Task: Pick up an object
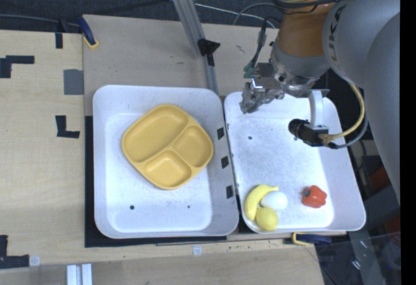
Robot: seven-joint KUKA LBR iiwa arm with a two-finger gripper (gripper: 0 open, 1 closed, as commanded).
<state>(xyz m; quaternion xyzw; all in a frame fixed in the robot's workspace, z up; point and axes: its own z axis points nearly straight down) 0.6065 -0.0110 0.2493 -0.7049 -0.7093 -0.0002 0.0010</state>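
- My hand (250, 103) hangs at the right bin's (289, 147) far-left corner; can't tell its state.
- Pepper (314, 196) sits near corner, looks light, slick. I'd pinch its middle.

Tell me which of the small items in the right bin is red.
The red pepper, alone toward the bin's right side; the banana, white egg and lemon cluster left.

Tool (250, 103) over right bin's (286, 153) far corner; yellow plate (168, 146) in left bin (110, 147).
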